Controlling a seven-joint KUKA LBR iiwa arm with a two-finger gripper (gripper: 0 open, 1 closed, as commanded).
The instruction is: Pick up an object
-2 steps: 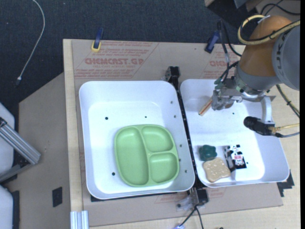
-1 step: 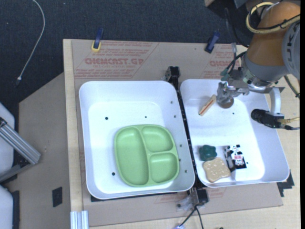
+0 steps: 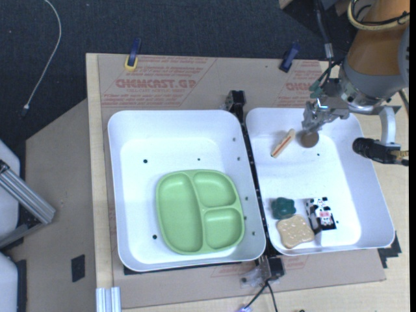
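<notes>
In the right bin point(image 3: 364, 194), the end effector point(image 3: 314, 123) hung over a brown disc point(image 3: 309, 138); its grip I couldn't tell. Small, light, probably rigid; best pinched across its edges.

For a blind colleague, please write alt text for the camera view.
The gripper hangs low over the right bin, beside a tan stick; a teal piece, a toast-like slab and a black-and-white toy lie nearer. The left bin holds a green divided plate.
</notes>
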